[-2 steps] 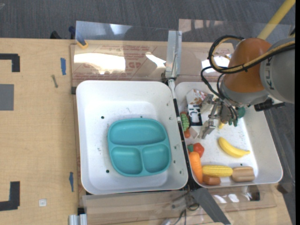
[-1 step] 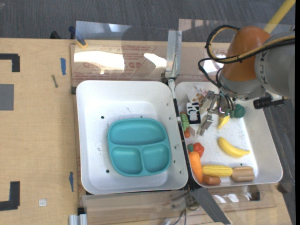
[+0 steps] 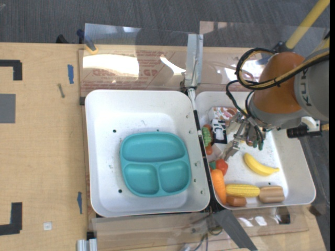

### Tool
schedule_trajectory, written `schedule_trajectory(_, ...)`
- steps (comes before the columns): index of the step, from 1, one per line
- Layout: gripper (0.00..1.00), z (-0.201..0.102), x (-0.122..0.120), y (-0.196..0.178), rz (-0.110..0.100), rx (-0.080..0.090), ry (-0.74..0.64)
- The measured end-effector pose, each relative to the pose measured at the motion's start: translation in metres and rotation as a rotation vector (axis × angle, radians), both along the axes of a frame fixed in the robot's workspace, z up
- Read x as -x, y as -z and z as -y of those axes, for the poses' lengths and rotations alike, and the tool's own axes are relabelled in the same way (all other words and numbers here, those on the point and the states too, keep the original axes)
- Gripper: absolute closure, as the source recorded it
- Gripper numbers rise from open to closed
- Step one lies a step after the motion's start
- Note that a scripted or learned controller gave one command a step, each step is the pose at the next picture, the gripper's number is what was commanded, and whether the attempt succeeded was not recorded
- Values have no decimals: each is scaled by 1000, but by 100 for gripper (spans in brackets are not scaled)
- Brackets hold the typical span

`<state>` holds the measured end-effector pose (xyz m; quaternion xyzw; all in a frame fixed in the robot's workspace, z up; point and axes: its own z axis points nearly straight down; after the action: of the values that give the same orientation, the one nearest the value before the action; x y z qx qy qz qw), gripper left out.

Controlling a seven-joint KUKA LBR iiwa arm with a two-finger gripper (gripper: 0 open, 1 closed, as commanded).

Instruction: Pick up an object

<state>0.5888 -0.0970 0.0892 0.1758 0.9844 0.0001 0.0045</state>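
Two shallow white bins seen side by side: left bin (image 3: 99, 140), right bin (image 3: 298, 177). One teal three-compartment tray (image 3: 155, 162), smooth plastic, laid in left bin. Gripper (image 3: 242, 138) poised over right bin, fingers spread, nothing grasped. One banana (image 3: 260, 164), curved, yellow, lying just right of and below fingertips. One corn cob (image 3: 242, 190), one carrot (image 3: 218, 185) found nearer front wall.

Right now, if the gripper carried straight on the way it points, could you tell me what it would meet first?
Probably the bare floor of the right bin, left of the banana. The gripper points down and leftward; depth is unclear, so the tomato is possible.
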Motion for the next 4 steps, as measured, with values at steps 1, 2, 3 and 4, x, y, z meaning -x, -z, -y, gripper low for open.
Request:
schedule_trajectory(1,0,10,89,-4,29,3,29)
schedule_trajectory(2,0,44,17,0,4,1,2)
schedule_trajectory(3,100,44,14,-13,16,3,1)
schedule_trajectory(4,0,43,14,-12,14,3,1)
